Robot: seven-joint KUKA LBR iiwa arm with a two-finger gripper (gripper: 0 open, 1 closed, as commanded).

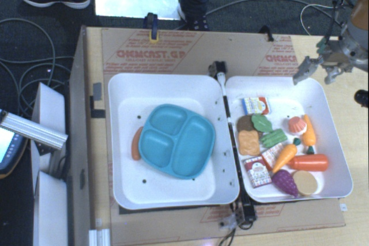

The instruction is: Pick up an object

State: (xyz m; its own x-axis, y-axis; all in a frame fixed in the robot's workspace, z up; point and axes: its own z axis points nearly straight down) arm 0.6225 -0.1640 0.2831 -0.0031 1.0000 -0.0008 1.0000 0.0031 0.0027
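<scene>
At the far right corner of the right bin (331,106), we see the jaws (319,70) hanging above the rim, spread wide with nothing between the two fingers. The arm (353,14) comes in from the right edge, its wrist tipped so the fingers point down and slightly left toward the bin.

We find the candidate things crowded in the right bin's near half: a small carton (255,105), a brown slice (249,143), a green piece (273,137), two carrots (285,157), a red sausage (308,162), a purple grape bunch (285,181) and a tan disc (305,182). In the left bin, a blue divided plate (176,140) covers most of a hot dog (136,144).

We judge the crowding to be the main risk: the toys touch or overlap, so a descent could land a finger on a neighbour and push the pile apart rather than close on one piece. The smooth rounded items may also squirt out as the fingers close. Starting this close to the bin wall, a straight drop could strike the rim.
</scene>
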